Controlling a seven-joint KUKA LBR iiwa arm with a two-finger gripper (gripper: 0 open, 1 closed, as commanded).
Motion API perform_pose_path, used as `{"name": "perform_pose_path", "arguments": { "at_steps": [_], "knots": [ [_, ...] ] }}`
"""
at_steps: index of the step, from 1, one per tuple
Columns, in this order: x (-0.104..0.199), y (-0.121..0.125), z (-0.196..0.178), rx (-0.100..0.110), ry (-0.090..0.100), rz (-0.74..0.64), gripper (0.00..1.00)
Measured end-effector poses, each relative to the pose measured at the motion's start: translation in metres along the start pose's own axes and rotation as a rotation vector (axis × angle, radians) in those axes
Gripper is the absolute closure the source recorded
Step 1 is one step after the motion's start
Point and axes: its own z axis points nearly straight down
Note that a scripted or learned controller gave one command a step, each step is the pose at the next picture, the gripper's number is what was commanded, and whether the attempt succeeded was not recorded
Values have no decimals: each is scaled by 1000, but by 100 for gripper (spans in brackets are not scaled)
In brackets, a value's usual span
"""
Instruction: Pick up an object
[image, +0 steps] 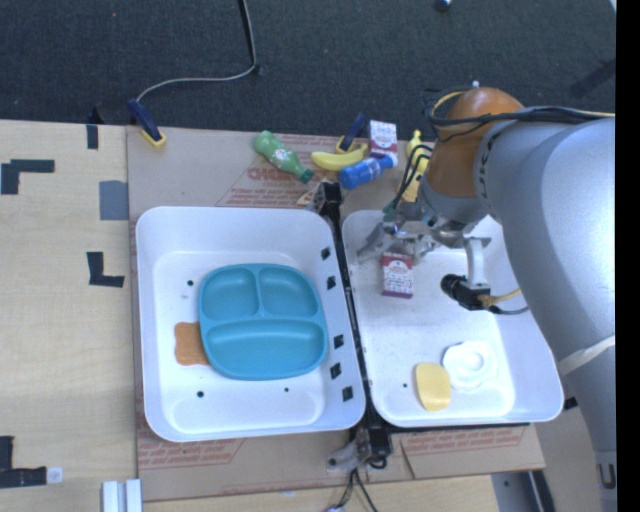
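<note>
A small red and white box (397, 275) stands in the back half of the right bin (520, 395). My gripper (398, 245) hangs over the box's far end, open, one finger splayed to the left and the other to the right of the box top. I cannot tell whether the fingers touch the box. A yellow soft piece (433, 386) and a white round lid-like object (468, 365) lie near the right bin's front. In the left bin (160, 240) a blue divided plate (262, 320) rests partly over an orange flat piece (186, 343).
Behind the bins, on the cardboard, lie a green bottle (278, 155), a banana (338, 158), a blue bottle (365, 172) and a small carton (383, 134). The grey arm (560, 220) covers the right bin's right side. A black divider (345, 300) runs between the bins.
</note>
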Motion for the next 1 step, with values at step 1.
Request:
{"name": "perform_pose_path", "arguments": {
  "at_steps": [1],
  "knots": [
    [0,0,-10,0,-1,0,100]
  ]
}}
